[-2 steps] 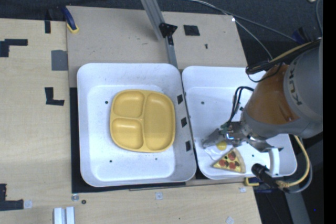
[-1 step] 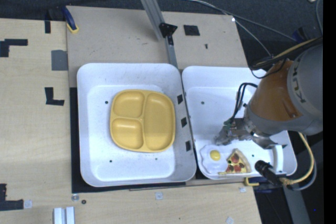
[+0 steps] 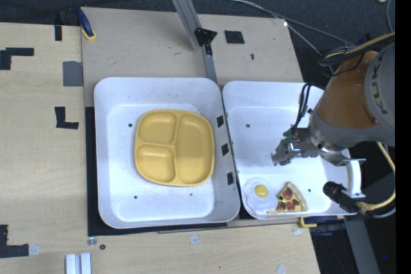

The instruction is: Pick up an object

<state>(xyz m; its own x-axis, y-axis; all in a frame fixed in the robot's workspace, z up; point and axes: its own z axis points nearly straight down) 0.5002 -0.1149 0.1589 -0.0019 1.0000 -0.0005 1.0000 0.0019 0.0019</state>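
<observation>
Bench [image 3: 148,48] with two white bins [image 3: 109,157]

No legible text, label, brand or number on any surface inspected. The arm [image 3: 369,96] shows partial dark lettering on its grey housing at the frame's right edge, cut off and unreadable. Black tape marks on the bench [image 3: 38,138] form no characters

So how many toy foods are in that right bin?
2. A fried egg lies in the near left corner of the right bin, and a pizza slice lies just right of it. The arm overhangs the bin's right side and may hide more.
</observation>
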